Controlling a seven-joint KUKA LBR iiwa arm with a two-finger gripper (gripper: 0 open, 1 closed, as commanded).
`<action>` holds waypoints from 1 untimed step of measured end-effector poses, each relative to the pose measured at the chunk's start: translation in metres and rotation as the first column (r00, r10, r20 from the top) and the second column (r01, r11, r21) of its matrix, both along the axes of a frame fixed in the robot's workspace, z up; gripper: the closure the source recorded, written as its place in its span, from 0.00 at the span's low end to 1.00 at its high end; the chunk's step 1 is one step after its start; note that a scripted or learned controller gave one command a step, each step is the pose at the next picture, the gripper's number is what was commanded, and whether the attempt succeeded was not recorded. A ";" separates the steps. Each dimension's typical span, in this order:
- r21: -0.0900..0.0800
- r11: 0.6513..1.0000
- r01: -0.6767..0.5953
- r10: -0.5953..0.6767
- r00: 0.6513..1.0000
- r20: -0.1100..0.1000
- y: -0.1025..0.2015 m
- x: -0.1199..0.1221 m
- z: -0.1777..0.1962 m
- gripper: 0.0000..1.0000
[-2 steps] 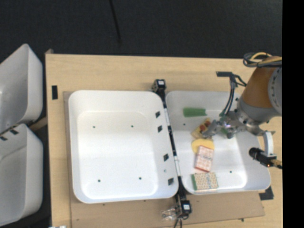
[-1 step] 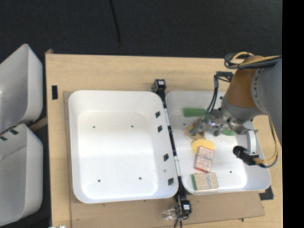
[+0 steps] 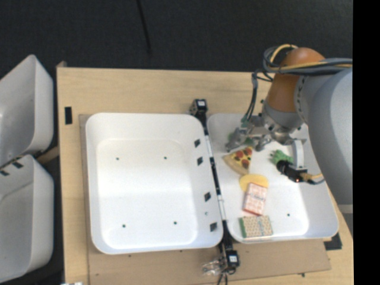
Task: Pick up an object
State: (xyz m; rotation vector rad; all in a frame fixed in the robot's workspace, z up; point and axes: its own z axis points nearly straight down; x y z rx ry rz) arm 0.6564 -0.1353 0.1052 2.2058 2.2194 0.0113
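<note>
The wooden tabletop (image 3: 142, 91) carries two shallow white bins side by side. The left bin (image 3: 148, 183) shows only its bare white floor and rim. The right bin (image 3: 297, 218) holds all the loose things, and its far right corner is covered by the grey arm (image 3: 332, 123), which is cut off at the frame's right side. The orange band (image 3: 294, 79) sits above the wrist, with cables looping over it.

The tool (image 3: 246, 136) hangs low over the back of the right bin, its metal parts a dark tangle; whether its fingers are apart or together cannot be told, and nothing can be seen held between them. Just in front of it lies a pizza-slice toy (image 3: 240, 159). To the right is a small green toy (image 3: 280, 157), partly hidden by the wrist. Nearer the front lie a yellow piece (image 3: 254, 181), a pink-patterned card (image 3: 256, 199) overlapping it, and a green-edged patterned block (image 3: 256, 226).
</note>
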 end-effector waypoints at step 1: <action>0.000 1.000 0.007 -0.007 0.999 -0.031 0.030 0.032 -0.002 0.00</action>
